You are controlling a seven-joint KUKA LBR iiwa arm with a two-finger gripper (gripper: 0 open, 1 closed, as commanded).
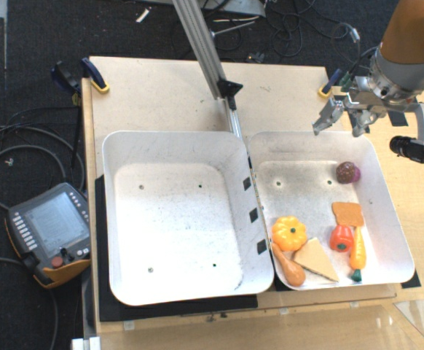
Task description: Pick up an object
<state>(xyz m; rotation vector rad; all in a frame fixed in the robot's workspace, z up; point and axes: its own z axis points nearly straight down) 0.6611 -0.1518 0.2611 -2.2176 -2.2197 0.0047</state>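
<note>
White plastic makes both bins; the right bin (391, 217) keeps the toy food. A dark purple round piece (347, 172), maybe a plum, lies alone near the far wall, well apart from the pumpkin (290, 233), carrot (357, 250) and cheese wedge (316, 259), so it seems the easiest target: descend straight over it, then close. The gripper (341, 119) hangs above the bin's far edge with its fingers spread apart, holding and touching nothing
</note>
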